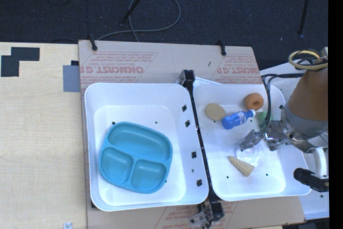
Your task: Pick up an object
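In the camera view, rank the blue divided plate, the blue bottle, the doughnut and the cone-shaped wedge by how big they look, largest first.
1. Blue divided plate, by far the largest.
2. Blue bottle.
3. Cone-shaped wedge and doughnut: these look about alike, so I won't rank them against each other.

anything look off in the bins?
Nothing stands out. Blue tray sits flat in the left bin. Bottle, doughnut, tan disc and cone lie loose in the right bin, no spill.

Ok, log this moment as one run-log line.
pincer low in right bin | over white item | cone beside | blue bottle untouched | nothing visibly held
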`<state>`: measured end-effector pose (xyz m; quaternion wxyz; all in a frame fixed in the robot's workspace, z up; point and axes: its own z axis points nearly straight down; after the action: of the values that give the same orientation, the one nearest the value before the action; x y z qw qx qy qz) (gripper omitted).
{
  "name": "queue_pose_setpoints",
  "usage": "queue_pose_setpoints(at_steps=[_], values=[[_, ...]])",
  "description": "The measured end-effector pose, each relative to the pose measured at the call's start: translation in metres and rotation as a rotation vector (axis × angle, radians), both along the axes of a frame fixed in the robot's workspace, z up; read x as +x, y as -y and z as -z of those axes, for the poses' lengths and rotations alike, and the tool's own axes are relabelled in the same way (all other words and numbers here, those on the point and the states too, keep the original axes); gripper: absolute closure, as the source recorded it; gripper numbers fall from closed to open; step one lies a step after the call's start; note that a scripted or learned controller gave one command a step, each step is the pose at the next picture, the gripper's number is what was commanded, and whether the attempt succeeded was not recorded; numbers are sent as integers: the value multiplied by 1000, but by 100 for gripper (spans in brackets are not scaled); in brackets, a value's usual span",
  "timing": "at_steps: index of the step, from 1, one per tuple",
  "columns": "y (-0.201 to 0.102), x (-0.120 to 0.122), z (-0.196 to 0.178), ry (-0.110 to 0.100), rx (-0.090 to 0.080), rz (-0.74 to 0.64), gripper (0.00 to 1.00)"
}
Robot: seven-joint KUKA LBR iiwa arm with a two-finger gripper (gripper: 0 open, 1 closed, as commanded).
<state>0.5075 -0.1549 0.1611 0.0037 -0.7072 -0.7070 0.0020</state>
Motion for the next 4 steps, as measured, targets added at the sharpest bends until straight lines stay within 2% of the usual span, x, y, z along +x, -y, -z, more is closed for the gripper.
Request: queue_pose_setpoints(at_steps=[2, 3, 4], values=[[-4, -1, 73, 8, -3, 1, 0], [-1, 1, 59, 14, -5, 7, 100], [5, 6, 14, 10, -3, 1, 100]])
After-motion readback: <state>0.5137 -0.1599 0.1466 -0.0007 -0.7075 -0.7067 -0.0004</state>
